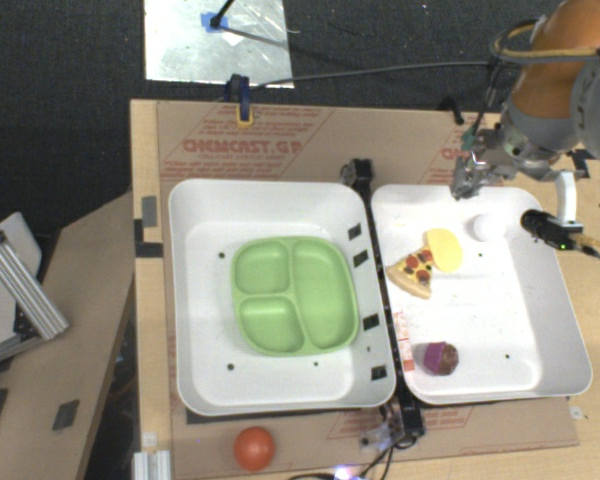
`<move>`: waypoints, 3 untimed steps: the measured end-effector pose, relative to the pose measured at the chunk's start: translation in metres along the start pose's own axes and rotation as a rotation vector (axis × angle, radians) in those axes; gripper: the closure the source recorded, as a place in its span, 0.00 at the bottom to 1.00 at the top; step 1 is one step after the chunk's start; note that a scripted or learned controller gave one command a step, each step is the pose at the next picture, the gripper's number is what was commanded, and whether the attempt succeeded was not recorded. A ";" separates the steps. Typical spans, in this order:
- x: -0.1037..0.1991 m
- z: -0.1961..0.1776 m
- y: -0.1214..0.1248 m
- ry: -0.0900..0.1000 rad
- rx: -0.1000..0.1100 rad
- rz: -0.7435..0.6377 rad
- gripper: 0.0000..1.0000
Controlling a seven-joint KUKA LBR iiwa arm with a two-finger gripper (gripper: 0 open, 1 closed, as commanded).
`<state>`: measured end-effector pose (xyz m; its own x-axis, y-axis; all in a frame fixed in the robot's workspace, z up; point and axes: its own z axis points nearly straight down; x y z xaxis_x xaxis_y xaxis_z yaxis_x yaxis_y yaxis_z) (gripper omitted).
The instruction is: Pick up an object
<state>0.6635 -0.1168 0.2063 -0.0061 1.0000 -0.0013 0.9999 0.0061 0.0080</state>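
Note:
The right bin (540, 298) holds a toy pizza slice (413, 273), a yellow piece (443, 249) touching it, a small white object (480, 227) near the back, and a purple object (439, 358) near the front left. My gripper (467, 185) hangs above the bin's back wall, up and left of the white object. Nothing shows between its tips.
The left bin (195, 268) holds a green divided tray (293, 296). An orange ball (254, 447) lies on the bench in front of the left bin. Black clips (360, 173) join the bins along the middle divider.

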 end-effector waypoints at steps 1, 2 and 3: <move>0.002 -0.045 0.003 0.000 0.001 0.000 1.00; 0.053 -0.034 -0.016 0.003 0.008 -0.002 1.00; 0.097 -0.042 -0.042 0.002 0.007 -0.002 1.00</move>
<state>0.6210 -0.0196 0.2481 -0.0077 1.0000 0.0010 1.0000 0.0077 0.0007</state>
